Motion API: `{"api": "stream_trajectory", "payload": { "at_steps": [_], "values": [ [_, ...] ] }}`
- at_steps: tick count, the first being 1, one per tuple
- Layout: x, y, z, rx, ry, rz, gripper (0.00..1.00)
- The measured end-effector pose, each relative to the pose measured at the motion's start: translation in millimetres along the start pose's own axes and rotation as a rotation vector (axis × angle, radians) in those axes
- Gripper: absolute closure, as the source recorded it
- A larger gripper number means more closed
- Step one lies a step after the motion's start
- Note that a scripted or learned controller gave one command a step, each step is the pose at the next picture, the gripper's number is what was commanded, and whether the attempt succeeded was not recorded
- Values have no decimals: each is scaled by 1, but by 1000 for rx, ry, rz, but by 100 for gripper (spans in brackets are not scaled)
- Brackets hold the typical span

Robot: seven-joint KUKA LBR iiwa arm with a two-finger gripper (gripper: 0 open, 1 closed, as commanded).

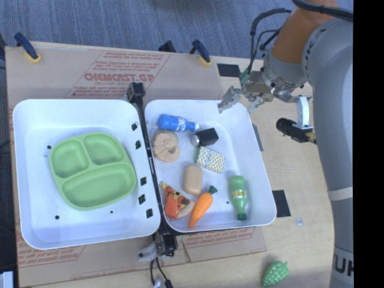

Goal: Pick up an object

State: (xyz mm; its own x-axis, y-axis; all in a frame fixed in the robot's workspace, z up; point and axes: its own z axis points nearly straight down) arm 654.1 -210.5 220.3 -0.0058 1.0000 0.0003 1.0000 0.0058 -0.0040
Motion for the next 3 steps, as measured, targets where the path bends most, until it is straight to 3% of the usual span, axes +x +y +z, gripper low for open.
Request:
{"api": "stream_trajectory", "payload": {
  "at_steps": [1, 2, 3],
  "values": [
    [-1, -88, 125, -6, -1, 1, 0],
    [4, -148, 124, -31, -13, -8, 0],
    [72, -117, 129, -2, 1, -4, 0]
  ]
}}
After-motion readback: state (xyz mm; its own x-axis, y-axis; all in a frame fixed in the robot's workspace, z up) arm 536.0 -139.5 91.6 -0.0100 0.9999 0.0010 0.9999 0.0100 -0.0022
